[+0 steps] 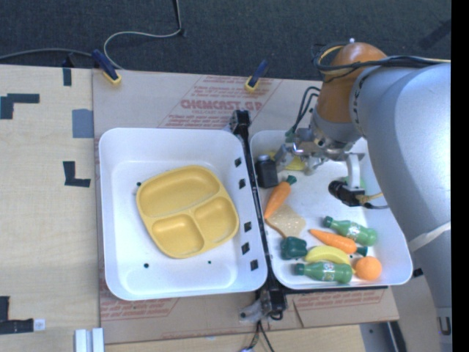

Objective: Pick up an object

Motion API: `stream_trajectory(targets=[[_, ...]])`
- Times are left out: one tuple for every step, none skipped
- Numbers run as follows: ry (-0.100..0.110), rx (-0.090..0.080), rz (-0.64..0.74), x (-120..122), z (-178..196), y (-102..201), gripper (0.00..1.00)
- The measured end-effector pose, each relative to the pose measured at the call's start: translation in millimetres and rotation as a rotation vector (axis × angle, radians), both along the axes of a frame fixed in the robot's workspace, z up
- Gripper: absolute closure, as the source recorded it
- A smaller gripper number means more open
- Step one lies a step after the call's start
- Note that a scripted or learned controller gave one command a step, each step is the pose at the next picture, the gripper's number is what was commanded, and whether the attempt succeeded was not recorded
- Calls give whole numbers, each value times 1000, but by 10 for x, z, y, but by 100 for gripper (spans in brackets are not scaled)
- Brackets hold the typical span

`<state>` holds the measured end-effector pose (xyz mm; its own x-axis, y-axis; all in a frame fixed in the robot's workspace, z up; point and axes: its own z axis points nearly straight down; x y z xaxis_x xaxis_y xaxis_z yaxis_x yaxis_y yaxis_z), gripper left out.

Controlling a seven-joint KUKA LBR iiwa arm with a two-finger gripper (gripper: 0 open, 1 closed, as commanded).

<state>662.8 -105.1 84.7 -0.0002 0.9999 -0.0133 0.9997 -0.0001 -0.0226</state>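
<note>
Claw hovers by a tapered orange carrot.

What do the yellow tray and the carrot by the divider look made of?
Yellow tray: probably hard moulded plastic, smooth and slightly glossy, with even colour, rounded compartment walls and soft highlights. Carrot: likely a plastic toy, uniform orange with a smooth skin and green tip; too small to rule out rubber.

Yellow divided tray in left white bin; cardboard sheet beneath.
</note>
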Motion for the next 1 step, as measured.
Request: stream_trajectory(targets=[[-24, 8, -1, -591, 14, -6, 0]])
